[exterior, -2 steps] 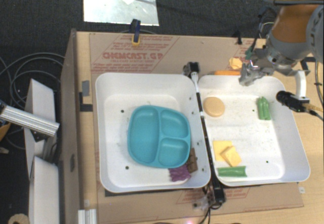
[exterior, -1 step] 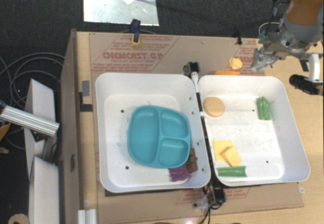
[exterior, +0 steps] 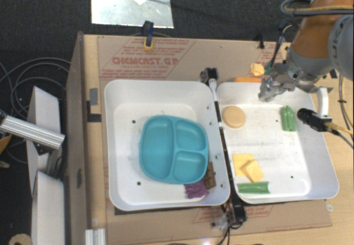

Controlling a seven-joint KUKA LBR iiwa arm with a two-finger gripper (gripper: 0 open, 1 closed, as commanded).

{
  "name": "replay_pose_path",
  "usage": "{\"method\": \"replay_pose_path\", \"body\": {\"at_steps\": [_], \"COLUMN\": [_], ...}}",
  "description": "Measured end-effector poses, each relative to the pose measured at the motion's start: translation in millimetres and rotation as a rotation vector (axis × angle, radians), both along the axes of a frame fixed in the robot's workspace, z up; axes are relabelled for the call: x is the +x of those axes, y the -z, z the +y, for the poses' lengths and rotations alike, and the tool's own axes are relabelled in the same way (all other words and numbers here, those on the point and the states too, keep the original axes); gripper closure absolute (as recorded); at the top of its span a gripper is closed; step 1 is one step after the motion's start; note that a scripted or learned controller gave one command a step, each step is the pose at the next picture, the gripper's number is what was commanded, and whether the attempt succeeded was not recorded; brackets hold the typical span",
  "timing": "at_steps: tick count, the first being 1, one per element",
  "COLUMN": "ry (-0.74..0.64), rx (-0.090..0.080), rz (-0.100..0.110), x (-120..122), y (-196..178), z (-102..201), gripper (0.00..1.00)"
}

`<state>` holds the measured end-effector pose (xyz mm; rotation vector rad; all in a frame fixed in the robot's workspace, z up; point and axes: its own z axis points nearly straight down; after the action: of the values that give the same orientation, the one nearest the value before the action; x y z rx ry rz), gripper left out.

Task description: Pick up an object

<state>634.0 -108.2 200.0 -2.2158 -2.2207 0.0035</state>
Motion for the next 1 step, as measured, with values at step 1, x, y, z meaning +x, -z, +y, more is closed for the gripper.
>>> {"method": "replay_pose_path", "body": {"at_steps": [1], "ry": [0.001], "rx": [-0.002], "rz": [-0.007], "x": [2.2], "y": [-3.5], "z": [-1.4], "gripper": [0.0]}}
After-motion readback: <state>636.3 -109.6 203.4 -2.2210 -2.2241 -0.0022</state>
